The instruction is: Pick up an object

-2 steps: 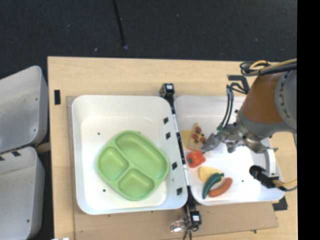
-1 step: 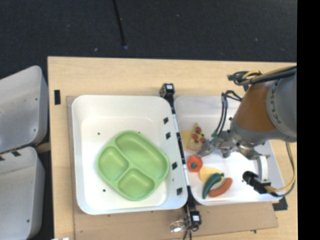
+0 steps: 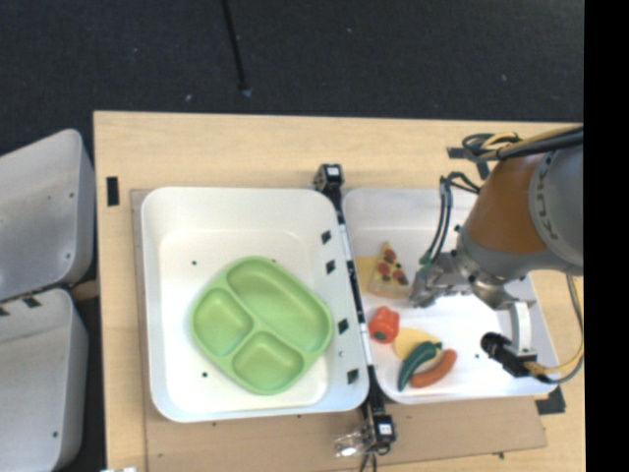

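Pizza slice (image 3: 388,268), lying just left of the gripper (image 3: 428,291) in the right bin (image 3: 393,203); gripper opening cannot be told.

The grey KUKA arm (image 3: 550,200), its orange band (image 3: 506,209) bright above the wrist, reaches in from the right and bends steeply downward, its two-finger gripper (image 3: 428,291) hanging low at the wrist's end.
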You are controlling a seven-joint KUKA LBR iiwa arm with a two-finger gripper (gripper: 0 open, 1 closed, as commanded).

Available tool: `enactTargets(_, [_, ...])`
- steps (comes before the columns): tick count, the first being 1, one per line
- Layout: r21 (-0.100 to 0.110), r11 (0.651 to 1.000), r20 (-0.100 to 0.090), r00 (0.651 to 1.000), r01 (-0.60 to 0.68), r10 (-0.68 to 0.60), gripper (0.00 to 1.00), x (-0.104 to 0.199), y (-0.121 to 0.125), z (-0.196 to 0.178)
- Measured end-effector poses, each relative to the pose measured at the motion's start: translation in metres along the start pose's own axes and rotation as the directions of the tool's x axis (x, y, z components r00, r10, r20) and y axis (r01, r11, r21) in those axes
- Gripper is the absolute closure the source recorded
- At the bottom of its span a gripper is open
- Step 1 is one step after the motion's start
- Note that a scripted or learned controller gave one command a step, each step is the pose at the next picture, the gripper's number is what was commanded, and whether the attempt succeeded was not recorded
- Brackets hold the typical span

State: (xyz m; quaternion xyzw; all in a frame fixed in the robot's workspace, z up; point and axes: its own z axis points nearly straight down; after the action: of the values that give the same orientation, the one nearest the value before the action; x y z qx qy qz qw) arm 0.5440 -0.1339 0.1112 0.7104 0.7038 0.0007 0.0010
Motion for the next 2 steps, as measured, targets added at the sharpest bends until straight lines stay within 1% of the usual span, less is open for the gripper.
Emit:
enactTargets(1, [-0.004,1.000,0.002,1.000,0.003,-0.003,1.00,-0.011,0.004,-0.050])
enactTargets(2, [-0.006,1.000,0.003,1.000,0.002,-0.002,1.00,-0.023,0.005,-0.110])
